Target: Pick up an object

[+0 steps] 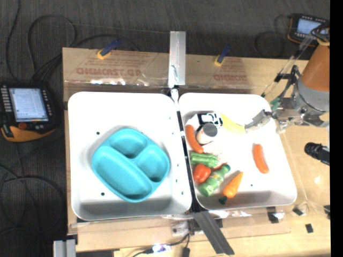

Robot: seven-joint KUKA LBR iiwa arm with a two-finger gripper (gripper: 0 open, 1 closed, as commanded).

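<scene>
Red lettering runs across the clear plastic sheet (120, 68) taped at the tabletop's 12 o'clock edge; it looks mirrored and reads roughly as "CHEMCAST GP", repeated more faintly toward 1 o'clock. The handheld pendant screen (25, 103) at 9 o'clock carries text too small to read.

Open floor in right shallow white bin (278, 194) betw. lone orange sausage-shaped toy (260, 158) & left-side heap of plastic toy veg (210, 167); left bin mostly blocked by turquoise divided plastic plate (130, 163).
</scene>
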